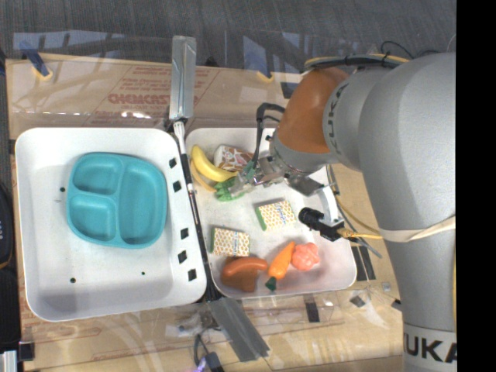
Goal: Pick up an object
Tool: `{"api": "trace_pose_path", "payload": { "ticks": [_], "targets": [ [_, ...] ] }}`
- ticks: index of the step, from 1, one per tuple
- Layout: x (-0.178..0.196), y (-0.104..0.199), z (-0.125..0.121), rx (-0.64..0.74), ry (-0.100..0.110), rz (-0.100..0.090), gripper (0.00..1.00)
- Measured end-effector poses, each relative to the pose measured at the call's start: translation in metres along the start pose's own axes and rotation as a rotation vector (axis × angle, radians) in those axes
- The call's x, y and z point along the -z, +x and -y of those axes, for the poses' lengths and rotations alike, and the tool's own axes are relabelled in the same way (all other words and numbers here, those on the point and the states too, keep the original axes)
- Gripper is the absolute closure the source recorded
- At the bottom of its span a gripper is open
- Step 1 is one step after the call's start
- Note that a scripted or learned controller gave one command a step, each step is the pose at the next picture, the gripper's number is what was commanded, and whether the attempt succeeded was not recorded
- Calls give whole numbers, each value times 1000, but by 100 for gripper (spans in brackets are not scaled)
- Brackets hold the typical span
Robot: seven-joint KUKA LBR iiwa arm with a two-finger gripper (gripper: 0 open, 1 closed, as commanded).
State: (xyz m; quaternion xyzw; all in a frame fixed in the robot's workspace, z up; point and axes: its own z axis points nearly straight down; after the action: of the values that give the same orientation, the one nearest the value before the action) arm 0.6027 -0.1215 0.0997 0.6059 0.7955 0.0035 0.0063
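- The arm [387, 130] reaches in from the right, its orange band over the upper part of the right bin [341, 273].
- The gripper [252, 173] is low at that bin's upper left, beside the banana [205, 169] and a green item [229, 192]; whether it is spread or pinching, I cannot tell.
- Lower in the bin lie two patterned packets [275, 214], a brown sausage [242, 270], a carrot [281, 260] and a pinkish-orange fruit [306, 256].
- The left bin [46, 285] holds a teal tray [116, 198].

Bulky grey arm [403, 153] with orange band [306, 115] and black "KUKA" lettering [428, 350].
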Motion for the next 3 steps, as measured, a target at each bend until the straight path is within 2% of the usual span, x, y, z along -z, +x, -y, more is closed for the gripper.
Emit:
{"api": "trace_pose_path", "payload": {
  "ticks": [1, 2, 3],
  "targets": [
    [95, 74, -53, -7, 10, -6, 100],
    [113, 54, 24, 96, 15, -7, 100],
    [135, 101, 30, 41, 17, -8, 100]
  ]
}}
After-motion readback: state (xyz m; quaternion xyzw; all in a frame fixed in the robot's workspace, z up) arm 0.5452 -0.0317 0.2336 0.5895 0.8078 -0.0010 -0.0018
